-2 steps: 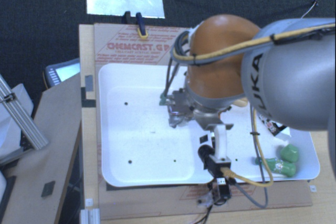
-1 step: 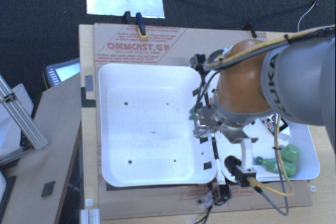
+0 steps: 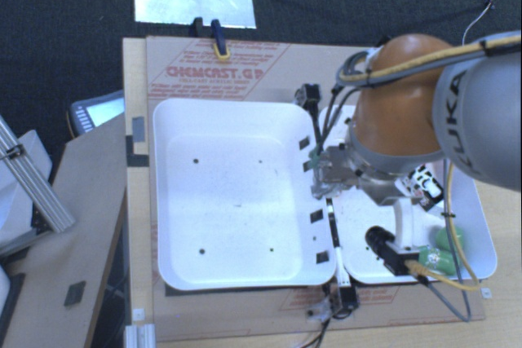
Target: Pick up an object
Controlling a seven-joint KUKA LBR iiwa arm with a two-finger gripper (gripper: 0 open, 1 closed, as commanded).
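At the bench's (image 3: 137, 240) near edge, a black clip and a knot of cables (image 3: 338, 304) sit where the two bins meet. The left bin (image 3: 236, 183) shows a white floor with a few small dark dots. A strip with black tabs runs along the seam between it and the right bin (image 3: 363, 212).

In the right bin's near right corner lies a green object (image 3: 440, 260), pale and rounded above and brighter green below, with a yellow cable crossing in front of it. The gripper (image 3: 336, 175) hangs over the right bin's left edge, close to the seam and well apart from the green object. It is tucked under the arm's (image 3: 400, 106) orange band, and I cannot tell whether it is open or closed, or whether it has hold of anything. A small white piece with black and red marks (image 3: 424, 183) shows beside the wrist, too small to read. The grey casing carries the letters "UKA", running vertically.

Beyond the bins, a brown sheet (image 3: 245, 65) reads "CHEMCAST GP" in red, with smaller lines I cannot make out. A black and yellow clamp (image 3: 216, 41) grips the bench's far edge.
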